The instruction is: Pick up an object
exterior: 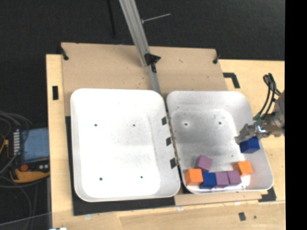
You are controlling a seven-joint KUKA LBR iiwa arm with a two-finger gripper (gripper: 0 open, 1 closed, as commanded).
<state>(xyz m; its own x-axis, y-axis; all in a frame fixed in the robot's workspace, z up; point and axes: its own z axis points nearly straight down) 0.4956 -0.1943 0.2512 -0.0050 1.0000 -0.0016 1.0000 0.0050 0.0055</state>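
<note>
Camera view: metal tool (249, 134) gripping matte blue cube (250, 144); glossy white bin (216, 107).

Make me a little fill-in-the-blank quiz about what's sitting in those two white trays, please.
1. All the blocks lie in the ____ bin as the camera sees it.
2. The block at the gripper, by the bin's right rim, is ____ in colour.
3. The blocks cluster along the bin's ____ edge, nearest the camera.
4. The orange block sits at the cluster's ____ end.

Missing words: right; blue; bottom; left
</note>
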